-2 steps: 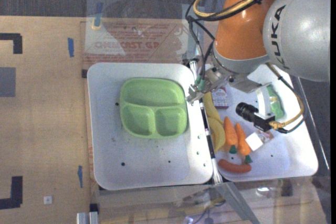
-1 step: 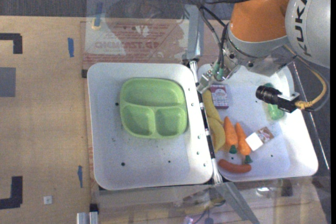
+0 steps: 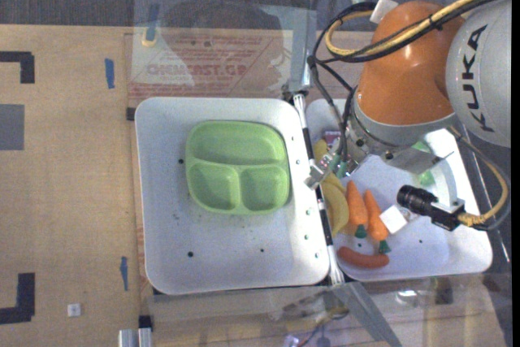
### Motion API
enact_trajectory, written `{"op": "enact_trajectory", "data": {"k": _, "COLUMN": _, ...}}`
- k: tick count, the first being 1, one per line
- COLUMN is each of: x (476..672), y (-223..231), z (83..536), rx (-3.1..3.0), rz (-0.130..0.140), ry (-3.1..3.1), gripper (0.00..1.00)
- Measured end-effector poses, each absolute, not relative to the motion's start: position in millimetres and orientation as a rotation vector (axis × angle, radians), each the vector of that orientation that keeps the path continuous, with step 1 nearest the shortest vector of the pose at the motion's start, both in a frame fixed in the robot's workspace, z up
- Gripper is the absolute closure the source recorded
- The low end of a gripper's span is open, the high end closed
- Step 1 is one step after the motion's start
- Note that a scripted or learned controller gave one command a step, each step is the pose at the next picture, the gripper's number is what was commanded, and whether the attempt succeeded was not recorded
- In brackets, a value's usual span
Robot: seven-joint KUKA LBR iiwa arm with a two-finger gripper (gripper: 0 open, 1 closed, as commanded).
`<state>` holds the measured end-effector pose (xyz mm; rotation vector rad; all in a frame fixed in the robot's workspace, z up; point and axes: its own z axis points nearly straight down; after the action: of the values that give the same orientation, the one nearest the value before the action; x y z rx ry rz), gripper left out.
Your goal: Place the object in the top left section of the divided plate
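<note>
Object for the task is not yet chosen: a red sausage-like toy [image 3: 363, 258], two carrots [image 3: 366, 213] and a banana [image 3: 334, 201] lie in the right bin [image 3: 455, 256], near its left wall. The gripper [image 3: 325, 169] hovers at their 11 o'clock, close over the wall between the bins; whether it is spread or pinching cannot be told. The step appears to be the pick. At 9 o'clock the green divided plate [image 3: 238, 167] sits in the left bin [image 3: 162, 199], with open floor around it.
</note>
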<state>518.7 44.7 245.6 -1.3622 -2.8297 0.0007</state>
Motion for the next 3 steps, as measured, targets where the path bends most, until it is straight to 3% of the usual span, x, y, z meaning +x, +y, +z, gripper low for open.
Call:
{"op": "enact_trajectory", "data": {"k": 1, "x": 507.9, "y": -59.2, "z": 182.9, "rx": -1.48, "rz": 0.0, "ry": -2.769, "gripper": 1.0}}
{"op": "enact_trajectory", "data": {"k": 2, "x": 520.6, "y": -68.3, "z": 262.6, "rx": -2.16, "rz": 0.003, "ry": -2.282, "gripper": 1.0}}
{"op": "enact_trajectory", "data": {"k": 3, "x": 479.0, "y": -105.2, "z": 146.7, "rx": -2.072, "rz": 0.002, "ry": -2.357, "gripper": 1.0}}
